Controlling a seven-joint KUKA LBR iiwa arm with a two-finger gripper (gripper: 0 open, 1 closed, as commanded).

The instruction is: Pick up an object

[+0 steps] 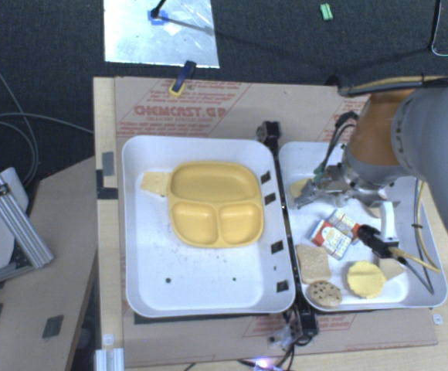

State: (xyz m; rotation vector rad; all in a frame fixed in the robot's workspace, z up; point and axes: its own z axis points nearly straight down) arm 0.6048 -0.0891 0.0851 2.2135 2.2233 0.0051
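Note:
My gripper hangs low over the upper left part of the right bin, with the arm reaching in from the right. Just at its tip lies a pale yellow piece, partly hidden by the gripper. A red and white packet lies just below the gripper. Further toward the front are a slice of bread, a chocolate-chip cookie and a round yellow piece. I see nothing lifted off the bin floor.
The left bin holds a yellow divided tray and a pale yellow flat piece at its left. A black divider runs between the bins. A small tan piece lies near the right bin's front right.

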